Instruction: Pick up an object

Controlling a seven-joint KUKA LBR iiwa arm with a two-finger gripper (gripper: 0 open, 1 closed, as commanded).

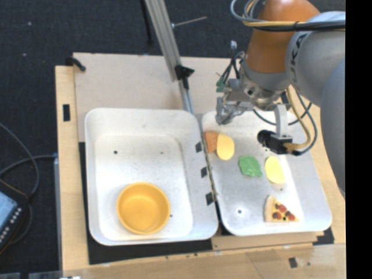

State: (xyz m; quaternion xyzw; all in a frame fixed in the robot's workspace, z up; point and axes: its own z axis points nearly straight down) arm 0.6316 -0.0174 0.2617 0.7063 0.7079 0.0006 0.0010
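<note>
Bins sit side by side on the bench: the left bin (104,127) and the right bin (314,211), both shallow and white, their near edges almost touching along the middle.

From the one camera above, the arm (308,45) comes in from the right, its orange band bulging above the wrist, cables looping over and beside it. The gripper (224,118) hangs over the far left corner of the right bin, pointing down. Whether it is open or closed I cannot tell from here; nothing shows caught in it.

Just below the gripper, against the bin's left wall, lies an orange-brown piece (210,140), touching a pale yellow oval piece (225,147) on its right. Near them, toward the middle of the bin, is a green leafy piece (250,167), and just beside that a second yellow piece (275,170). A pizza slice toy (279,210) lies apart from these at the near side of the bin.

In the left bin a yellow bowl (143,207) stands upright near the front. A slanted metal rail (168,45) rises from behind the bins.
</note>
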